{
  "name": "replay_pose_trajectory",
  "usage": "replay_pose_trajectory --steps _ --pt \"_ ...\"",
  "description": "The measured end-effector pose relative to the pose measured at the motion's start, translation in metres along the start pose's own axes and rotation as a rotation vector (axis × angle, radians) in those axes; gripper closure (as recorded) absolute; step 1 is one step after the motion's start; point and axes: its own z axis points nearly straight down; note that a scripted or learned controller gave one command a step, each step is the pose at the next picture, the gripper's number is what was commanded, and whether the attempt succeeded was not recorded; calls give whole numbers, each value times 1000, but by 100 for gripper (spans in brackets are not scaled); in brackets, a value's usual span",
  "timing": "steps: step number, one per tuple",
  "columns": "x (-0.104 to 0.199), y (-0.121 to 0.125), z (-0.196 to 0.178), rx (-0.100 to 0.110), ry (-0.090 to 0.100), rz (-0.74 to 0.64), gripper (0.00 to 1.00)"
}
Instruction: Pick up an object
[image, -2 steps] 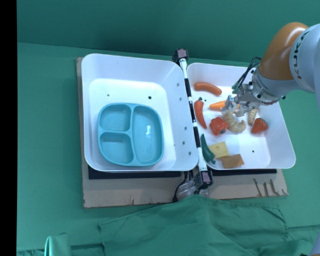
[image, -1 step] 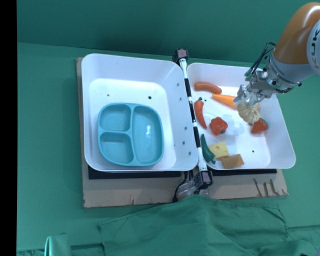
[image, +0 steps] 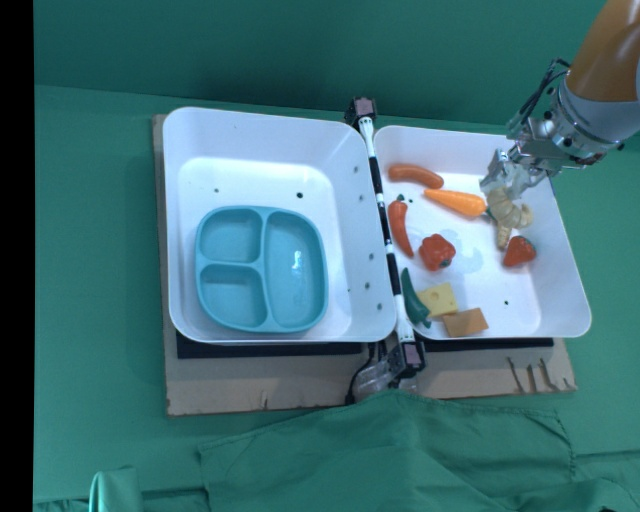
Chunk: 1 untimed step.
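My gripper (image: 506, 190) hangs over the right bin (image: 560, 300), at its upper right, directly above a pale beige ginger-like piece (image: 507, 218). Just left of it lies an orange carrot (image: 456, 202). A red strawberry (image: 518, 250) sits below the beige piece. Further left are a sausage (image: 415, 175), a red chili (image: 400, 226) and a red pepper (image: 436, 251). Near the front lie a green chili (image: 413, 301), a yellow cheese wedge (image: 438, 298) and a brown cracker (image: 464, 322).
The left bin (image: 200, 140) holds a teal divided plate (image: 261, 268). A black hinge bar (image: 380, 215) runs between the bins. Green cloth (image: 400, 450) is bunched at the front.
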Motion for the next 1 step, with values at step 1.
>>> replay_pose_trajectory --steps 1 --pt "-2 0 -46 0 0 0 100"
